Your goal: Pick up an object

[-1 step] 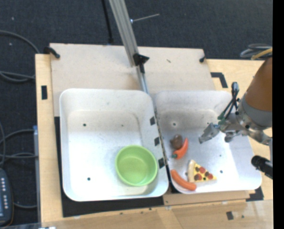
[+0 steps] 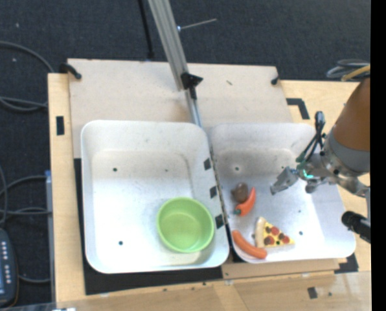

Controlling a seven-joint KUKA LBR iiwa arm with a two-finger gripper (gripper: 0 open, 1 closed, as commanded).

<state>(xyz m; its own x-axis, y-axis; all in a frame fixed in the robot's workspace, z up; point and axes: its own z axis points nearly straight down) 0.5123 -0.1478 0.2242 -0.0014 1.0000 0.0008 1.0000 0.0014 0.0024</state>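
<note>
Above right white plastic bin (image 2: 322, 235), grey two-finger gripper (image 2: 285, 181) hovered, its state indiscernible; arm cropped at frame edge.

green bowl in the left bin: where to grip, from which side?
Probably the rim of the green bowl, coming straight down. It sits upright with its mouth open, so one finger can go inside and one outside. Its right edge is near the left bin wall, so take the far-left rim.
</note>
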